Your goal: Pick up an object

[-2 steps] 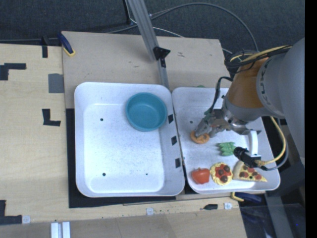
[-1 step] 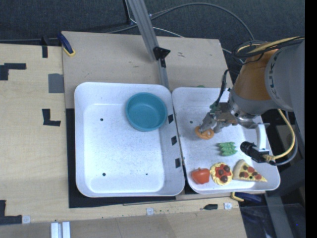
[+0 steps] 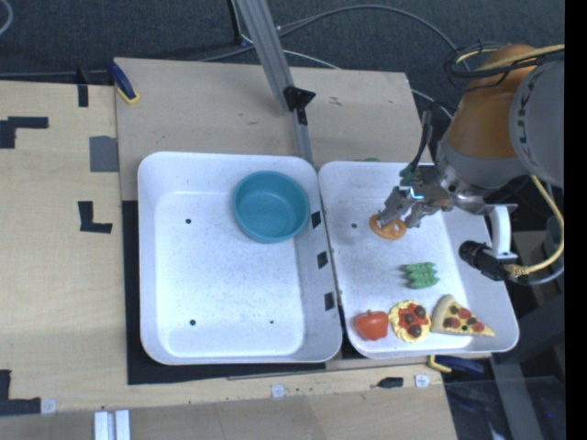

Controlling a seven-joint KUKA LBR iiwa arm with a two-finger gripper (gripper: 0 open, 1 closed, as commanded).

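On my feed the left bin (image 3: pixel 174 273) holds a blue bowl (image 3: pixel 271 206) at its far right corner. In the right bin (image 3: pixel 362 186), I see an orange, bagel-like piece (image 3: pixel 389 228) near the middle, with the gripper (image 3: pixel 402 211) right on top of it; I cannot tell how its grip is set or whether it has the piece. Nearer lies a green toy (image 3: pixel 420 274), and along the near edge sit a red tomato (image 3: pixel 371 324), a small round pizza (image 3: pixel 409 320) and a pizza slice (image 3: pixel 460 318).
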